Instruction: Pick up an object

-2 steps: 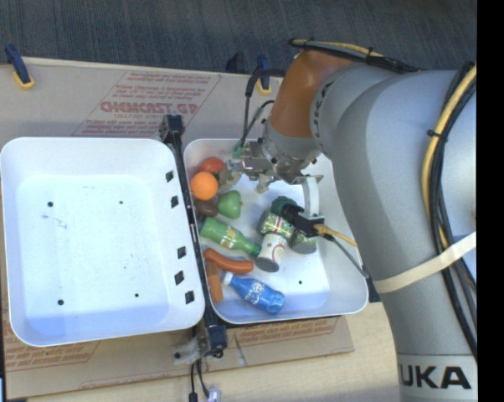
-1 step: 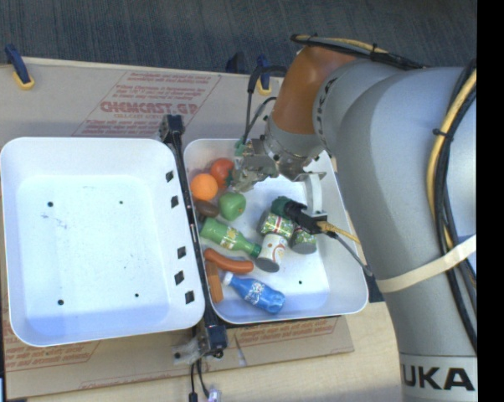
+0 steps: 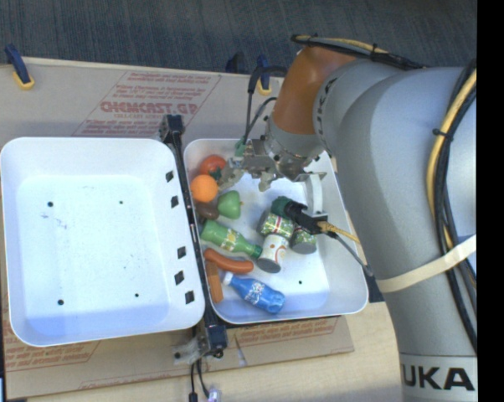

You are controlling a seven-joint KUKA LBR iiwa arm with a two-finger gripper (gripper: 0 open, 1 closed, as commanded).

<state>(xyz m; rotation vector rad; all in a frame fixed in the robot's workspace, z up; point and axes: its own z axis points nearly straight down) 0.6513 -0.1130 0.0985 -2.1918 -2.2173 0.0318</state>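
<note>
Looming closest to the lens, the grey arm [image 3: 403, 174] is reaching over the right bin [image 3: 352, 287], its orange band [image 3: 306, 90] sitting above the wrist. The claw [image 3: 264, 164] is hanging low at the bin's far end; whether it is spread or pressed together I cannot tell. Just left of it an orange ball [image 3: 204, 189] is lying, and nearer the camera a green bottle [image 3: 228, 239], a hot dog [image 3: 229, 264] and what is probably a blue bottle [image 3: 256, 294]. Well left, the left bin [image 3: 34, 308] is sitting.

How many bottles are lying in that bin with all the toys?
2: a green bottle lying mid-bin near the left wall, and a blue bottle at the near edge. The arm may hide others.
</note>
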